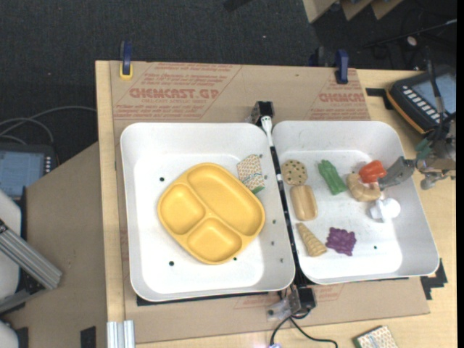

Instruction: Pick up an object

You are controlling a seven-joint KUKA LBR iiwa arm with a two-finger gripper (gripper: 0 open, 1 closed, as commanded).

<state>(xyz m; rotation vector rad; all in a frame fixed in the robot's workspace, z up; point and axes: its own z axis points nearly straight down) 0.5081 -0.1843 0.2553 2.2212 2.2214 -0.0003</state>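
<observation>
gripper point(400, 171) sits at the right bin's point(406, 261) far right edge, beside the red piece point(372, 170); you cannot tell how its fingers stand. pick a loner: purple grapes point(341, 240) lie apart from the cone point(311, 239). drop straight down, centred.

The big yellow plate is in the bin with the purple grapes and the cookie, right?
Not quite. The camera view shows the yellow plate in the left bin, while the purple grapes and the cookie lie in the right bin.
</observation>
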